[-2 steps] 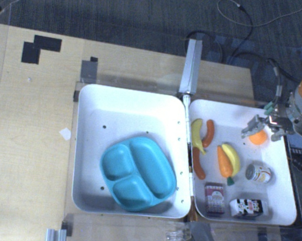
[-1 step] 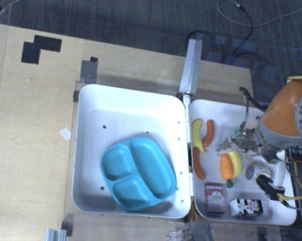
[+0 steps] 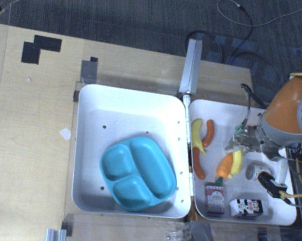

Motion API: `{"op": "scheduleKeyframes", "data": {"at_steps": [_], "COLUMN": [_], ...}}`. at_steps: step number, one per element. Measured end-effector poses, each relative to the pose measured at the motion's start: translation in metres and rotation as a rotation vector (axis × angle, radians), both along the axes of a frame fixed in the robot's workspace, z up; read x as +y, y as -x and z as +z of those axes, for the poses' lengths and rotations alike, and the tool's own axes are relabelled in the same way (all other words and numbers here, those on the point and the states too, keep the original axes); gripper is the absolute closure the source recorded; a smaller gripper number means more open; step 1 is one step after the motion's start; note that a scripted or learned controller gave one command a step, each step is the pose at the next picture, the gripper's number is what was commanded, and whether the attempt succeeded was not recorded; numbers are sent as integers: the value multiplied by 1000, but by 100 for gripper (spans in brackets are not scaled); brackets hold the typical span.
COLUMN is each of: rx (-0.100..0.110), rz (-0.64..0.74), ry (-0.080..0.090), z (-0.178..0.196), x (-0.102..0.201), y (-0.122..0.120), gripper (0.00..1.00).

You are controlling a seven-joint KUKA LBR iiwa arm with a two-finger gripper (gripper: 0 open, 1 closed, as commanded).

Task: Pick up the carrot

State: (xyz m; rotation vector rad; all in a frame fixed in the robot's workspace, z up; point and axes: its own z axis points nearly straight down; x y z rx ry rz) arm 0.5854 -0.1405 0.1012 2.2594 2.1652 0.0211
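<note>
- At about 3 o'clock on the pale wooden surface (image 3: 27,146), inside the right-hand shallow white bin (image 3: 286,218), lies the small orange carrot with a green stub at its lower end (image 3: 224,166); it sits near the middle of that bin, tilted, its green end toward 6 o'clock
- Touching the carrot's 3 o'clock side is a short yellow banana-shaped piece (image 3: 236,161); at 9 o'clock of it, apart, lie a yellow banana (image 3: 196,135), an orange-red sausage (image 3: 209,131) and a second red sausage (image 3: 198,165)
- Toward 6 o'clock stand a small dark box with a pink label (image 3: 215,199) and a black-and-white carton (image 3: 248,206)
- The grey arm's two-finger gripper (image 3: 245,138) hangs at the carrot's 1 o'clock, just above the yellow piece; whether it is open or closed cannot be told from this slant, and nothing is seen held in it
- The left-hand white bin (image 3: 82,190) holds a blue three-part plastic plate (image 3: 139,171), well apart from the work
- Judged step: the approach, with the grasp not yet made and the carrot resting on the bin floor
- The next move likely calls for a shift toward 7 o'clock to centre over the carrot, then a descent across its narrow width, keeping clear of the yellow piece pressed against it
</note>
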Motion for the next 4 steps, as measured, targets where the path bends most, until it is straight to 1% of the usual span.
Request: {"op": "scheduleKeyframes", "data": {"at_steps": [1, 2, 3, 4], "rx": [0, 10, 7, 1], "rz": [0, -326, -290, -287], "ry": [0, -2, -1, -4], "z": [0, -13, -12, 0], "x": [0, 14, -14, -12], "y": [0, -4, 27, 24], "gripper": [0, 0, 0, 100]}}
